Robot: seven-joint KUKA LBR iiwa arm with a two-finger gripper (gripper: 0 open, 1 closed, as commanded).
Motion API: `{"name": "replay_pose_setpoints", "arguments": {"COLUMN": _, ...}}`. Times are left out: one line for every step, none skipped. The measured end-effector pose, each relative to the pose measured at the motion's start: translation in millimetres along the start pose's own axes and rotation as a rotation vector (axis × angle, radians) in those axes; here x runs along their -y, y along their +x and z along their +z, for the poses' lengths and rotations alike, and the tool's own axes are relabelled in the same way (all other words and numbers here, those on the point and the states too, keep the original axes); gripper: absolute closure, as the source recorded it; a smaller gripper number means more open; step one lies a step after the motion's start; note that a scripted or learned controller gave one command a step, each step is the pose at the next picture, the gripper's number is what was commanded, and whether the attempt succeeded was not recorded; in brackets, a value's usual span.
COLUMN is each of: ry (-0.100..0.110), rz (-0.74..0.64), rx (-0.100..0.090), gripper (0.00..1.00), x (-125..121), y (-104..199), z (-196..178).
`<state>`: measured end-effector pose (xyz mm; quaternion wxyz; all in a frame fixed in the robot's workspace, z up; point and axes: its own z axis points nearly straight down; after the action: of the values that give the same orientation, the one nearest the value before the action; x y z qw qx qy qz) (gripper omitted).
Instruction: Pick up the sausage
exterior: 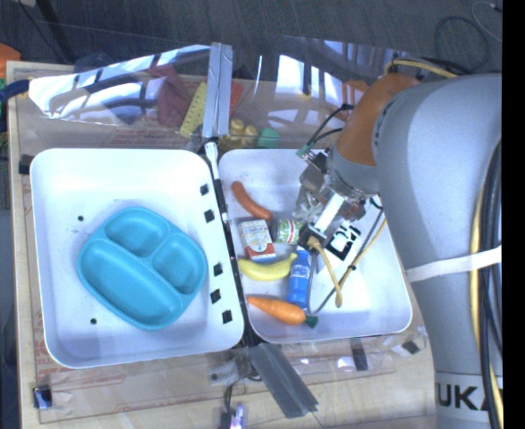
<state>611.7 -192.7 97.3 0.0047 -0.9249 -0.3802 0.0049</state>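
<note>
The sausage [250, 201], a short orange-red link, lies slantwise in the upper left part of the right bin [380, 304]. My gripper [305, 217] hangs low in the same bin, to the right of the sausage and just above a small green-labelled can [285, 231]. It is apart from the sausage, with a gap of bare bin floor between them. Nothing shows held in it.
Below the sausage sit a red-and-white carton [256, 238], a banana [265, 269], a blue bottle [299, 279] and a carrot [278, 309]. The left bin [56, 195] holds a blue divided plate [144, 264]. My arm covers the bin's right side.
</note>
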Motion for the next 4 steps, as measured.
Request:
{"name": "replay_pose_setpoints", "arguments": {"ry": -0.007, "rz": -0.096, "rx": -0.003, "gripper": 1.00, "x": 36, "y": -37, "z": -42}}
{"name": "replay_pose_setpoints", "arguments": {"ry": -0.009, "rz": -0.005, "rx": -0.003, "gripper": 1.00, "x": 51, "y": -67, "z": -88}}
{"name": "replay_pose_setpoints", "arguments": {"ry": -0.005, "rz": 0.153, "rx": -0.003, "gripper": 1.00, "x": 98, "y": -22, "z": -78}}
{"name": "replay_pose_setpoints", "arguments": {"ry": -0.004, "rz": 0.302, "rx": -0.003, "gripper": 1.00, "x": 77, "y": -103, "z": -76}}
